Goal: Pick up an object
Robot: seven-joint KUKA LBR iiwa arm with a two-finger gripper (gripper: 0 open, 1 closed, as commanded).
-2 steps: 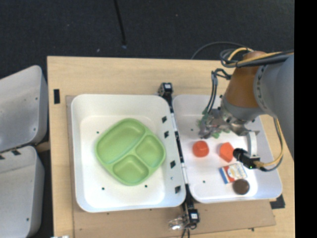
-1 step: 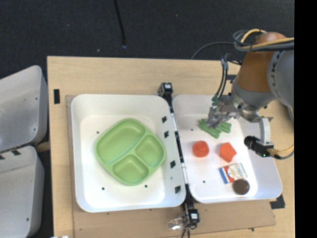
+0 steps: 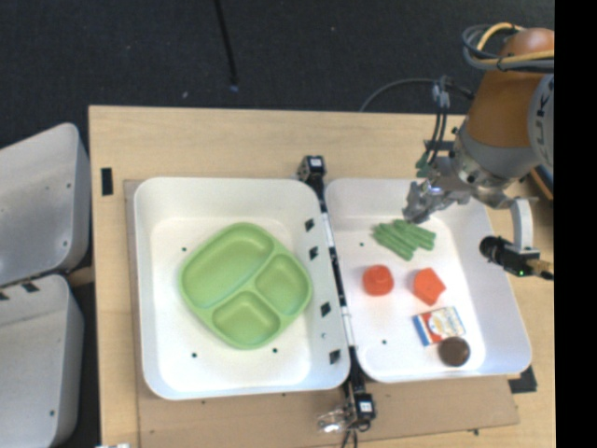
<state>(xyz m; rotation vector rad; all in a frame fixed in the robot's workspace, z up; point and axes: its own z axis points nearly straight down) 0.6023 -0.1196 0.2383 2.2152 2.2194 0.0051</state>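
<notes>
From the green divided plate [image 3: 245, 285] in the left bin [image 3: 149, 362] we move right to the green bean bundle [image 3: 405, 238], still lying in the right bin [image 3: 508, 343] with our tool [image 3: 421, 200] at its one o'clock, grip unreadable, so nothing looks lifted yet.

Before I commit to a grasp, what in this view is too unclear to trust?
- Tool: small and blurred; its opening is unreadable.
- Green bundle: whether the tool touches its upper end is unclear.
- Small packet: print too small to read.
- Dark round object: identity unclear.
</notes>
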